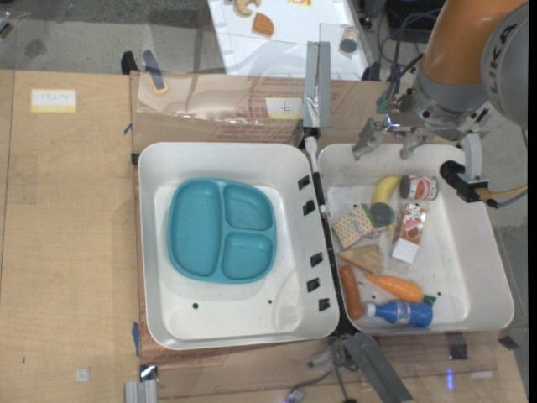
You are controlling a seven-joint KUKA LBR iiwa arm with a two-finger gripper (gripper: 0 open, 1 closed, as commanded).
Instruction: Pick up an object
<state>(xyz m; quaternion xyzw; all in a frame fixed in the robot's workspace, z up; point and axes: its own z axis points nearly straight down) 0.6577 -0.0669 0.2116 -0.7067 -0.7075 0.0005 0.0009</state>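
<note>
Grey arm (pixel 512 49) with a rounded orange band (pixel 470 23) above the wrist, ending in a two-finger metal gripper (pixel 388 148).

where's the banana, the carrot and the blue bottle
banana (pixel 385 190), camera view, middle of its yellow body
carrot (pixel 398 288), camera view, middle of its orange length
blue bottle (pixel 404 313), camera view, middle of its blue body

The tool (pixel 388 138) hangs with its 2 fingers apart, holding nothing.
</note>
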